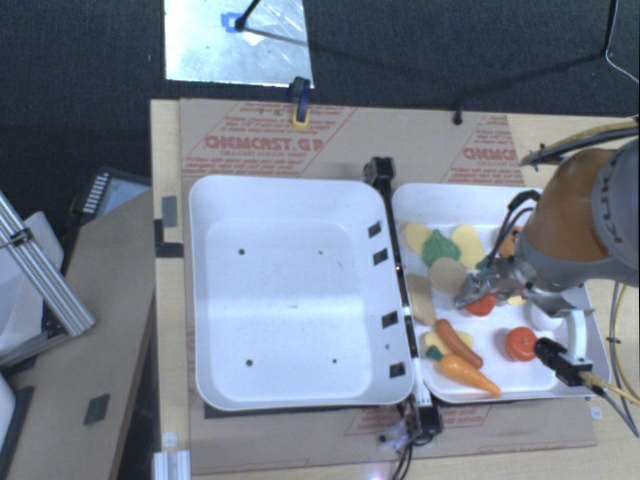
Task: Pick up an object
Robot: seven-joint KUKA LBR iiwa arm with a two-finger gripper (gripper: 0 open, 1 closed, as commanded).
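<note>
Gripper low in the right bin, arm reaching in from the right, orange band above the wrist. Tip sits among the toy food near the bin's middle.

Fingers: cannot tell whether open or closed; the metal tip is small and partly merged with what lies under it. Nothing seen clearly between them, so no hold claimed.

Nearest candidate: a small red piece, touching or just under the tip on its near side. Too little of it shows to give a shape or a long axis.

Other things, placed from the fingers:
- beige round piece, just beside, to the left.
- green piece, up and left, near; yellow pieces either side of it.
- sausage, below and left, long axis running diagonally down to the right.
- carrot, further below, roughly parallel to the sausage.
- tomato, below and right, near.

Left bin lies well apart, to the left.

Judgement: the move turns on the red piece lying directly at the tip; a short drop and close looks enough, though the beige piece crowding the left side could get nudged or caught.
</note>
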